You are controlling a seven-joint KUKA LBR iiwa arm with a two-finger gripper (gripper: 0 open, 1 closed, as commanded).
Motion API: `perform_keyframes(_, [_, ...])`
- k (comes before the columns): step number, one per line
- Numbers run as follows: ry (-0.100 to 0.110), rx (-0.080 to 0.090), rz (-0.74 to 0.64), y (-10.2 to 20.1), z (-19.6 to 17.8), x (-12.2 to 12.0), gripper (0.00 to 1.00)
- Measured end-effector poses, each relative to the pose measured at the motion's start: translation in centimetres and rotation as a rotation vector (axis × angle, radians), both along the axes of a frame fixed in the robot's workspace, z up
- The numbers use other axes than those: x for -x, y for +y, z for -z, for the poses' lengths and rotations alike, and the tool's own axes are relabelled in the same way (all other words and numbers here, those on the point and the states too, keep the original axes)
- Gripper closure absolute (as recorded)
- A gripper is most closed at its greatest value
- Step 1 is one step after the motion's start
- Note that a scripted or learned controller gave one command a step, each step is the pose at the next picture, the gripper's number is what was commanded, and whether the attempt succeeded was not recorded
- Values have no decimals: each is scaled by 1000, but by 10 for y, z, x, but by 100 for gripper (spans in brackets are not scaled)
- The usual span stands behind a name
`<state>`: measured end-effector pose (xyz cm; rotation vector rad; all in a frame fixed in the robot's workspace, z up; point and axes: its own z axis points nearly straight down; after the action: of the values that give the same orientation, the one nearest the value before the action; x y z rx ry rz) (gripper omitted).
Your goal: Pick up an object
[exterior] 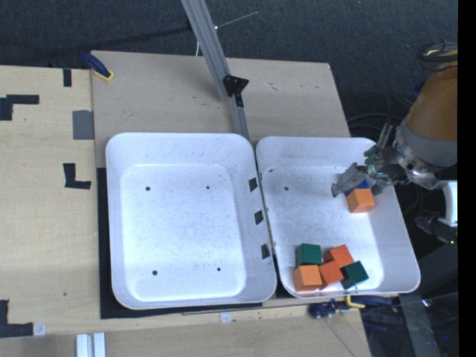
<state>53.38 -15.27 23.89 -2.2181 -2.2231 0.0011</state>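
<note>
My gripper point(355, 187) reaches in from the right over the right bin point(297, 158), at its upper right part. An orange block point(361, 201) with a bluish top edge sits directly under the gripper's tip and touches it in this view. I cannot tell whether the block is lifted or resting on the bin floor. At the bin's front lies a cluster: a green block point(308, 254), two orange blocks point(307, 276) point(341, 257) and a dark green block point(355, 273), well below the gripper.
The left bin point(182, 151) stands beside the right one, with the two rims meeting at the middle. A slanted grey metal rail point(212, 39) crosses the bench behind the bins. A small blue and yellow tool point(335, 307) lies past the right bin's front rim.
</note>
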Motion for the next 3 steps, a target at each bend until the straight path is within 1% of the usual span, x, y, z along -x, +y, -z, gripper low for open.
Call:
perform_keyframes(1, [0, 0, 0, 0, 0, 0, 0])
perform_keyframes(2, [7, 0, 1, -1, 65, 1, 0])
perform_keyframes(3, [7, 0, 2, -9, 118, 9, 0])
